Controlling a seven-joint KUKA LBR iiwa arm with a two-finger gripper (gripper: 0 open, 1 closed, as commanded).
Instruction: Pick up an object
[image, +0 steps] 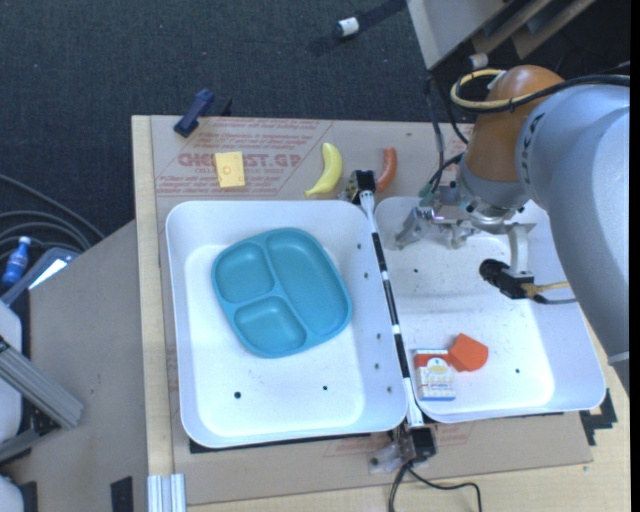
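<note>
1. Near the front of the right bin (560, 390), a small carton (434, 375) is lying flat close to the divider, its long axis running near to far.
2. Just right of it, touching or nearly touching its far right corner, an orange block (468, 353) is sitting; it is too compact to be showing a clear long axis.
3. In the left bin (190, 330), a blue divided plate (281, 291) is resting, its long axis slanting from the near side toward the far left.
4. At the far end of the right bin, the gripper (437, 226) is hanging low over the floor, well apart from the carton and block; whether it is open or closed I cannot tell.
5. The grey arm (590, 200) is reaching in from the right, its orange band (505, 120) sitting above the wrist.
6. Beyond the bins, a banana (326, 170) is lying on the cardboard (270, 155).
</note>
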